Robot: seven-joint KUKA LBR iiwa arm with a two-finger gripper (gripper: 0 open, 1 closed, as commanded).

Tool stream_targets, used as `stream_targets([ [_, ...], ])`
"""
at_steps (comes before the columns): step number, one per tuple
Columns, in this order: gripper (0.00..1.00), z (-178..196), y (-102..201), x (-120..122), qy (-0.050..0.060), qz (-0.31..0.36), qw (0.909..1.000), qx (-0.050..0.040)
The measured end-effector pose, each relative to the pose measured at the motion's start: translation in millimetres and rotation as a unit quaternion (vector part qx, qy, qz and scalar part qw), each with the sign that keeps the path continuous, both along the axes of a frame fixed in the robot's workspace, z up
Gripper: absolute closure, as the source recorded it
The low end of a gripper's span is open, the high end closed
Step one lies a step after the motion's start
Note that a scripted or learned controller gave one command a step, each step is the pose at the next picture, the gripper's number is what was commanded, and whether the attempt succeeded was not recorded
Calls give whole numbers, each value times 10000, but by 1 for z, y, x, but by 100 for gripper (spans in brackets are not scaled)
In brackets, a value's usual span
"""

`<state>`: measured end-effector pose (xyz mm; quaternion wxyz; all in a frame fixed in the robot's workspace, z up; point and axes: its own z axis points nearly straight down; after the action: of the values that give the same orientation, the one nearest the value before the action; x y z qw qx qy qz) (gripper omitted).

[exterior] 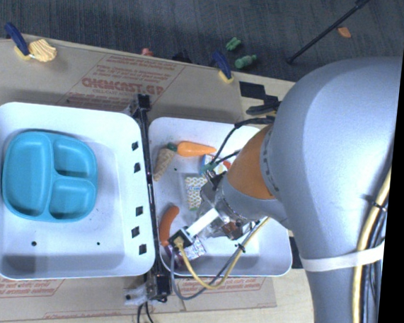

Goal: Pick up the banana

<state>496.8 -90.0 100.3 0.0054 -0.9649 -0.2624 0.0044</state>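
1. Banana: I cannot pick it out with certainty. The nearest match is a pale yellowish-beige stubby piece (163, 162) with a matte surface and a small green tip. It lies in the right-hand bin of the view, just beside that bin's left wall and towards the back.
2. Two-finger gripper (223, 225): metal, set low over the front half of the same bin, well apart from item 1. I cannot tell whether it is open or closed.
3. Smooth grey rounded arm casing (337, 156): has an orange band (247, 176) above the wrist.
4. Glossy orange tapered carrot-shaped piece (196, 149): lies crosswise at the back of the right-hand bin.
5. Orange-red elongated rounded piece (169, 221): lies along the left wall of that bin, towards the front.
6. Pale mesh-patterned piece (195, 191): mid-bin, partly covered by the wrist.
7. Shallow white plastic right-hand bin (274, 260): has rounded corners.
8. Shallow white plastic left-hand bin (51, 249): the same shape as item 7.
9. Light blue rounded plastic tray (16, 175): three compartments, lying in the left-hand bin.
10. Brown cardboard sheet with red print (124, 79): lies flat on the bench under both bins.
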Motion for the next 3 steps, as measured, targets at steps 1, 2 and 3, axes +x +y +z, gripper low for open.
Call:
stream_targets([
  [1,100,101,197,30,-25,-351,9994,-21],
  [2,100,91,259,32,-24,-1490,9888,-48],
  [3,100,-8,225,9,-15,382,9993,-27],
])
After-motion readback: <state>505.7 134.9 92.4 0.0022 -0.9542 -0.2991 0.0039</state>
